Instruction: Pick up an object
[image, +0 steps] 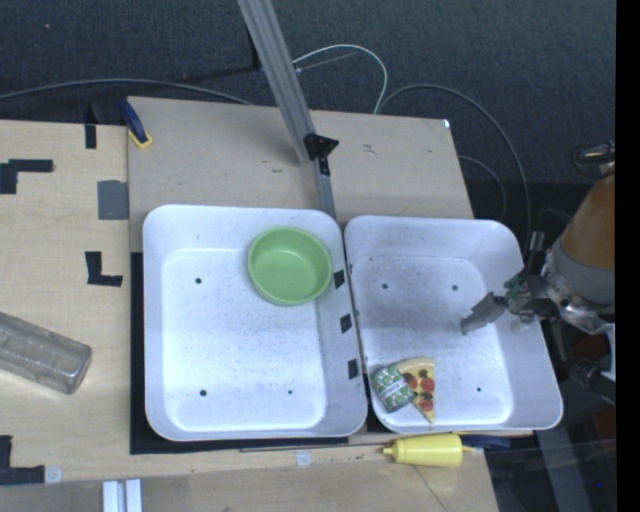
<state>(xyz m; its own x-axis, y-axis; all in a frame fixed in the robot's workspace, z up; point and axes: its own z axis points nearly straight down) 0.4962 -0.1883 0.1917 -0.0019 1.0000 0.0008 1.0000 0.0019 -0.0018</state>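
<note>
Left bin (170, 300): one green bowl (290, 265), upright, in the far right corner, close to the dividing rims.

Right bin (440, 240): one flat pizza-slice toy (406, 385), lying against the near left corner, its point toward the near edge.

Bench, just outside the right bin's near rim: one yellow bottle (432, 450), on its side.

My gripper (485, 312): over the right bin's right side, above the floor, nothing between its tips; spread cannot be judged.

Key relation: the pizza slice lies nearest, down and left of my gripper; I judge it the likeliest pick.
</note>
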